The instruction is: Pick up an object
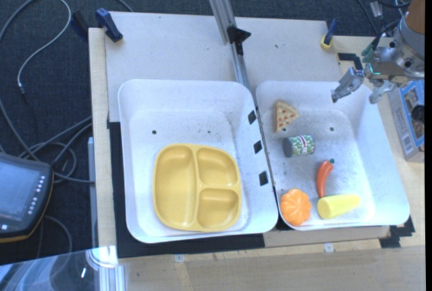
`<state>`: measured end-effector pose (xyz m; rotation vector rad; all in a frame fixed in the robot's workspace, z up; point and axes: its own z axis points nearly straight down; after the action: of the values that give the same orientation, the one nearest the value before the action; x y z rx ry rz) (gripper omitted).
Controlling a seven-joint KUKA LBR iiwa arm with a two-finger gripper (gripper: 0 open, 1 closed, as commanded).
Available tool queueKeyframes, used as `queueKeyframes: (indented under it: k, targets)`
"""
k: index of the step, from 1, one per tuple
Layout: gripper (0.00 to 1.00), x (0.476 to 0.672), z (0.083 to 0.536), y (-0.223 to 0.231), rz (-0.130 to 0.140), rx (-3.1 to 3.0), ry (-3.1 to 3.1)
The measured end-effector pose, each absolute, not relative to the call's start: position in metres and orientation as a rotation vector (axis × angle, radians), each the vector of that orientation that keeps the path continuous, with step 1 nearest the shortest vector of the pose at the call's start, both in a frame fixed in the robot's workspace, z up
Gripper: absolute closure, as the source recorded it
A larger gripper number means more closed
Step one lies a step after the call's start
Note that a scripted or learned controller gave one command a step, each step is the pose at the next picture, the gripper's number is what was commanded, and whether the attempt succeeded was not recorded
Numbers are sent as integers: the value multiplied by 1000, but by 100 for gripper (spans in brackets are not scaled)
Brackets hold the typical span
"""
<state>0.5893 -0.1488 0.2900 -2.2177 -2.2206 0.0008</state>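
Observation:
The right bin [378,148] holds several toy items: a pizza slice [285,115], a green can on its side [299,145], a red pepper [325,177], an orange pumpkin [295,206] and a yellow cylinder [338,205]. My gripper [359,89] hovers over the bin's far right corner, up and to the right of the pizza slice. Its fingers are spread open with nothing between them.
A yellow divided plate [198,186] lies in the left bin [135,121]. A metal rail [226,13] runs down to the gap between the bins. Blue and yellow clamps [108,23] grip the bench's far edge. A tablet [20,195] and cables lie on the floor at left.

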Motion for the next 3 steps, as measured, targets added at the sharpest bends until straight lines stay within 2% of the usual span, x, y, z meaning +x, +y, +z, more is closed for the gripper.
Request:
queueKeyframes:
  k: [1,2,3]
  targets:
    - [0,589,290,-149,1,-2218,-2221]
    - [0,588,248,-149,5,-2217,-2218]
    - [0,586,187,-141,7,-2215,-2217]
